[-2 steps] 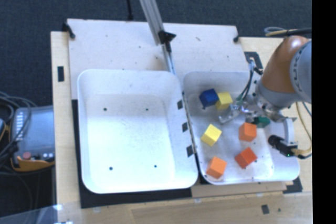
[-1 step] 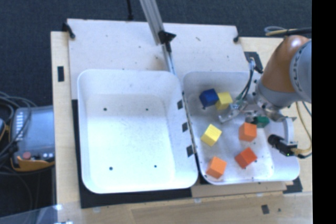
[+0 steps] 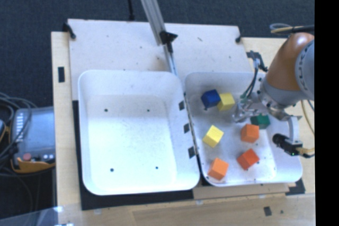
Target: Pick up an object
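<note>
In the right bin (image 3: pixel 286 169), my gripper (image 3: pixel 244 113) hovers, grip state unclear; I should centre squarely over one cube (image 3: pixel 250 133).

We reach in from the right with our single arm (image 3: pixel 296 69) — grey, with the orange band bulging just above the wrist. The wrist angles down and to the left, carrying the gripper (image 3: pixel 244 113) low at its tip. Cables trail along the wrist — one loops off toward the lower right.
</note>
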